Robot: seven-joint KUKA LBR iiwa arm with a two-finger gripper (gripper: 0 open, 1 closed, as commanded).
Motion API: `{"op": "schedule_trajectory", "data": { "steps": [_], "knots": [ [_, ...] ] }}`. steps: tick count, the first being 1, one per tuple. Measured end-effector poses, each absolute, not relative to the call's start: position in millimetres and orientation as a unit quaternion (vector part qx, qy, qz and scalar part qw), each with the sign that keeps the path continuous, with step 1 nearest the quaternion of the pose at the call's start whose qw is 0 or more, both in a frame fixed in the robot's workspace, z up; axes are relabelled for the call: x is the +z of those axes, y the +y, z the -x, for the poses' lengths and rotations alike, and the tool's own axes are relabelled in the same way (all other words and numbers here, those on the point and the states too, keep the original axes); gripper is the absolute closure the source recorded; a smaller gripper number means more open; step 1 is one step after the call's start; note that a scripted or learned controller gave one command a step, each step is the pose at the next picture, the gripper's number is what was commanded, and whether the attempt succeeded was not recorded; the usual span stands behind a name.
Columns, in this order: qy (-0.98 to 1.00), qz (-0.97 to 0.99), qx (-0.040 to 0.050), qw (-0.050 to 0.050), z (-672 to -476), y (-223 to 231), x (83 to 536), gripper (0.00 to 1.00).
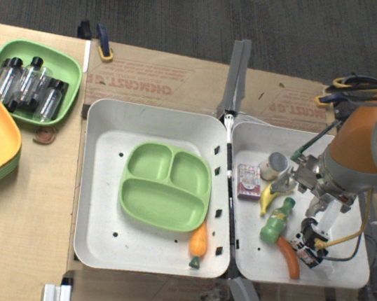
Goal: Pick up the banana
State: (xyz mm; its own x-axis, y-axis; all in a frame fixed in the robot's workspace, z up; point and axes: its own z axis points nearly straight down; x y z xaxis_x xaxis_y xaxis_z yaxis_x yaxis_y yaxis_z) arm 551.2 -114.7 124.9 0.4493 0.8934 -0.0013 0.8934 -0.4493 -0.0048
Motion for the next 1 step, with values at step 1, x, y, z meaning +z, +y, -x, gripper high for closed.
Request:
{"op": "schedule_trajectory", "data": {
  "steps": [1],
  "knots": [
    [-0.461,0.887,0.0019,0.0,-607.6,-107.6,151.1,0.0]
  ]
}}
